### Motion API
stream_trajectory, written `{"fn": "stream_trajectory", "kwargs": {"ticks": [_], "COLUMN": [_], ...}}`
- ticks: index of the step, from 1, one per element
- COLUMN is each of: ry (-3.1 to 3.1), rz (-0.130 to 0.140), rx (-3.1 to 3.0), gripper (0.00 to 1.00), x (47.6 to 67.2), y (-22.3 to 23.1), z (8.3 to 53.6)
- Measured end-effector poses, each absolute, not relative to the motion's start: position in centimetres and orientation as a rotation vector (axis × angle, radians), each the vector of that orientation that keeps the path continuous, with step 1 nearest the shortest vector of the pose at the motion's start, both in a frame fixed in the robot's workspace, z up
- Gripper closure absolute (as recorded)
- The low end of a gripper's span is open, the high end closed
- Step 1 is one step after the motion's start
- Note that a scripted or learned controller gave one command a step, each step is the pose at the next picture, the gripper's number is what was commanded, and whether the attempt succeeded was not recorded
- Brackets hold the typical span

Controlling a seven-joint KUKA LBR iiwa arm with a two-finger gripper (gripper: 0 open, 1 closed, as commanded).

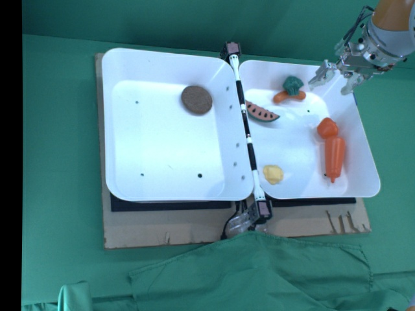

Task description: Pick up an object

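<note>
Two shallow white plastic bins sit side by side on a flat brown cardboard sheet [130, 238] over green cloth, the left bin [130, 167] a bit bigger-looking than the right bin [360, 173], with a white-and-black divider rail [245, 131] running between them. Crumpled green fabric [259, 271] is bunched along the bottom edge. Grey arm with the orange band [397, 11] comes in at the top right, and its silver two-finger gripper [338, 76] hangs over the back right corner of the right bin, fingers spread open with nothing between them. Biggest toy in the right bin is a long orange carrot [334, 159] near the right wall, with a red-orange pepper-looking piece [327, 127] touching its top end. Left bin has a round brown cookie-like disc [196, 100] near its back right. Then a red watermelon slice [262, 112] just beside the rail, a green broccoli on an orange base [291, 89] near the back, closest to the gripper, and a small yellow lump [273, 173] toward the front left. No readable writing or brand on anything, far as I can see.
</note>
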State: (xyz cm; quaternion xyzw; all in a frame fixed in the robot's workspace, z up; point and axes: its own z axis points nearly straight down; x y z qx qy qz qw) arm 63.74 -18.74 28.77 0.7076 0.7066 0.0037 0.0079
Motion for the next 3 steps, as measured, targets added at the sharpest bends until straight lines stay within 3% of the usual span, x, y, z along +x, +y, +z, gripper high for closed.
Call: {"fn": "stream_trajectory", "kwargs": {"ticks": [1,2,3], "ry": [2.218,2.203,2.204], "rz": [-0.007,0.014,0.016], "rx": [2.229,2.212,2.209], "gripper": [0.00,0.00,0.00], "x": [60.6,56.4,56.1], "y": [-18.7,-18.8,-18.8], "z": [19.0,18.6,18.6]}}
